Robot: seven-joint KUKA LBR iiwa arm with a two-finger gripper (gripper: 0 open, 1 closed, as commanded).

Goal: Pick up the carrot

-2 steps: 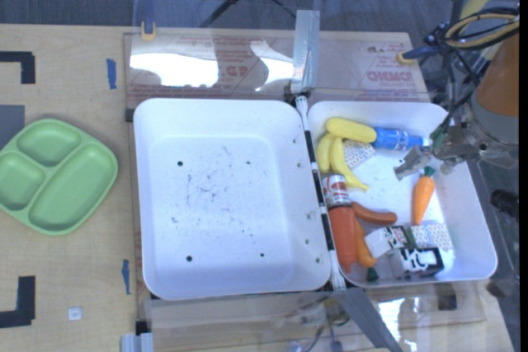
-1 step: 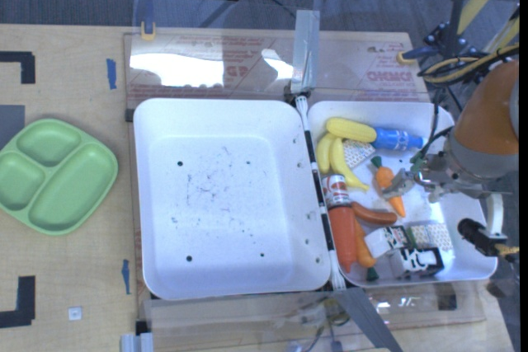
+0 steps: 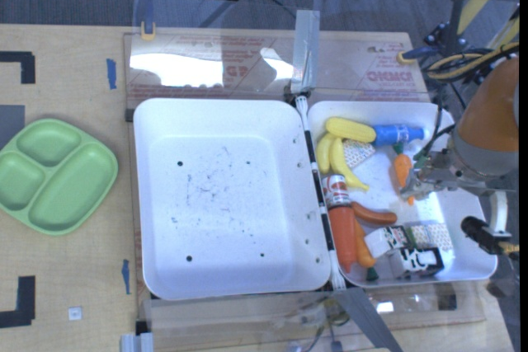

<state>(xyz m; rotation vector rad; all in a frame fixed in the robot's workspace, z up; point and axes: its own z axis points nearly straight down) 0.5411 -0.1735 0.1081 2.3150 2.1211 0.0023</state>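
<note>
The carrot (image 3: 346,241), long, orange and tapering toward a green-tipped end, lies along the right bin's (image 3: 472,264) left wall beside a sausage (image 3: 375,216), while the gripper (image 3: 415,182) pinches a small orange piece (image 3: 402,170).

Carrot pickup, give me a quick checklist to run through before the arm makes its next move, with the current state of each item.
1. Target identified: cannot tell. A long carrot lies by the left wall of the right bin; a smaller orange piece sits beside the gripper.
2. Gripper over the right bin: ok.
3. Long carrot lifted: not ok; it lies in the bin, apart from the gripper.
4. Long carrot free of clutter: not ok; the sausage and red bottle crowd its upper end.
5. Grip on the smaller orange piece: cannot tell.
</note>
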